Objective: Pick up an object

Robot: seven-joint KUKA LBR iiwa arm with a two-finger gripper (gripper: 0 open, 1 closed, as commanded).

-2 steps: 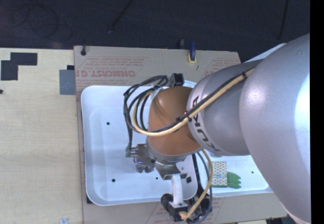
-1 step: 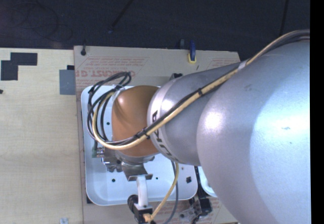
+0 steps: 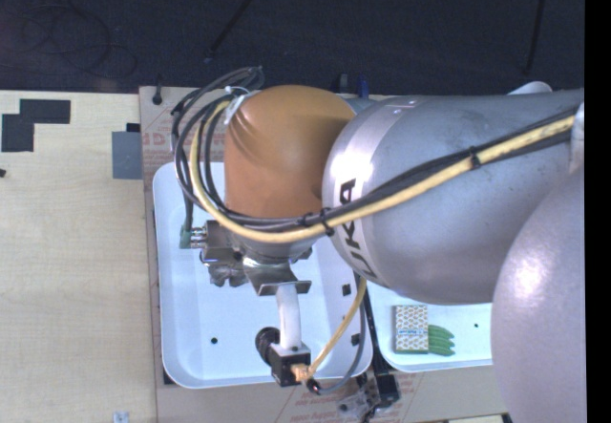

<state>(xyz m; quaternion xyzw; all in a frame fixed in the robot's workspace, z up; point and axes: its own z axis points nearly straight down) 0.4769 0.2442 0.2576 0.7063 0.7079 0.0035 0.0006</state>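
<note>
While the end effector is hovering over the left bin, I am judging the pick not yet done; its state I cannot tell.

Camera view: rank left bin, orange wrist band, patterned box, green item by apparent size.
1. left bin, partly hidden by the arm
2. orange band, nearer the camera, so it looks inflated
3. patterned box
4. green item, slightly smaller than the box

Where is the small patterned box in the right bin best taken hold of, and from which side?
Probably from straight above, closing across the near and far ends of the patterned box. It lies flat in the right bin, and a green piece sits against its right side, so the ends look freer.
</note>
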